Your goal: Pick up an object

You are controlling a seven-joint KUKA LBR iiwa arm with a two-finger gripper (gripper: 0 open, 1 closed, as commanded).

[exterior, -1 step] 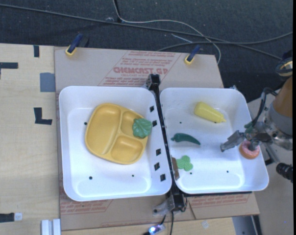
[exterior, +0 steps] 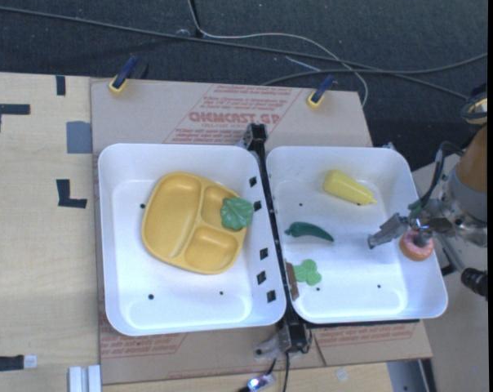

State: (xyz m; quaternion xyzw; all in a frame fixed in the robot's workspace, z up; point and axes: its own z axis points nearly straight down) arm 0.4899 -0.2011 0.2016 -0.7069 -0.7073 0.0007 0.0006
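Sitting on the worktop (exterior: 34,219), the left bin (exterior: 116,219) holds a yellow divided plate (exterior: 181,223) with a green leafy piece (exterior: 237,213) on its right edge. The right bin (exterior: 353,305) holds a yellow wedge (exterior: 348,188), a dark green pepper (exterior: 310,232), a small green sprig (exterior: 307,273) and an orange-pink ring (exterior: 416,247) at its right wall. The tool (exterior: 397,231) hangs beside that ring; whether it is open or closed I cannot tell.

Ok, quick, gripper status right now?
Gripper: over the right bin's right side beside an orange ring-shaped toy; open or shut cannot be told.
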